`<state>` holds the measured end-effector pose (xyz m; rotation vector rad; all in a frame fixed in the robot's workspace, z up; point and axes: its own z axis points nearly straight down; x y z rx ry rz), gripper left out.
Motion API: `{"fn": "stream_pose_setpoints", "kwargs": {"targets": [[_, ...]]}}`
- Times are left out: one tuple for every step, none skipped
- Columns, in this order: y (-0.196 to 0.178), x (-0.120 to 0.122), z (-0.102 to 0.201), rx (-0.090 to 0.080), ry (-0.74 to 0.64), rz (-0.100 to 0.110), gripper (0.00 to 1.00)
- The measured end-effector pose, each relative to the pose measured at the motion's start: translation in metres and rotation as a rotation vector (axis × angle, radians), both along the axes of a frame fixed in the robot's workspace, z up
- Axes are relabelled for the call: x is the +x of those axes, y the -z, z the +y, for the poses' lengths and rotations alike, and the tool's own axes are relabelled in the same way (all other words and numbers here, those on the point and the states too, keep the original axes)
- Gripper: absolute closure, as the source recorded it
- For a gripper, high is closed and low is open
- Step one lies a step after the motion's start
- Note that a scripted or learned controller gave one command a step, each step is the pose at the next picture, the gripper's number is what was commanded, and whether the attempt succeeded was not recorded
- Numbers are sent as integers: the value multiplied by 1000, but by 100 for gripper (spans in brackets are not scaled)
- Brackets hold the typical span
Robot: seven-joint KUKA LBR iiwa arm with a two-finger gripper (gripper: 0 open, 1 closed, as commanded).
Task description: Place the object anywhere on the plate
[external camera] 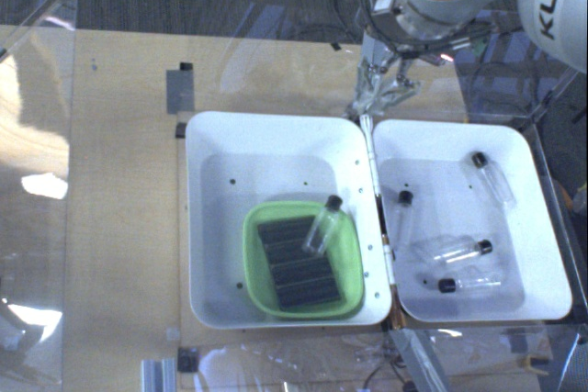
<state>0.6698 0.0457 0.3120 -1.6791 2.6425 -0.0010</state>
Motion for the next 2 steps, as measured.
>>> {"fn": "stream_pose_setpoints", "kwargs": {"targets": [[-75, 0, -29, -2, -218, -6, 100], [-101, 0, -25, -5, -543, -6, 100]]}}
